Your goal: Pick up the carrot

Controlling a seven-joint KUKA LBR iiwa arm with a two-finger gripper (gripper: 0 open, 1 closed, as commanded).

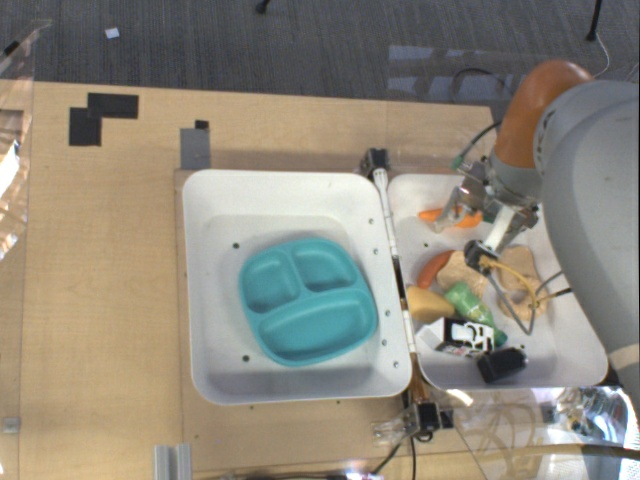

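Note:
The carrot (440, 215) is a small orange piece lying near the back of the right bin (580, 353), close to its left wall. My gripper (463, 208) hangs directly over the carrot's right half and hides part of it; orange shows on both sides of the gripper. Whether it touches or grips the carrot is hidden. The grey arm with its orange band reaches in from the right edge.
In the right bin, in front of the carrot, lie a red-orange sausage shape (434, 266), a tan piece (458, 270), a green item (468, 301), a yellow wedge (428, 304), a black-and-white item (468, 336) and a black object (501, 365). The left bin (215, 368) holds a teal divided plate (308, 300).

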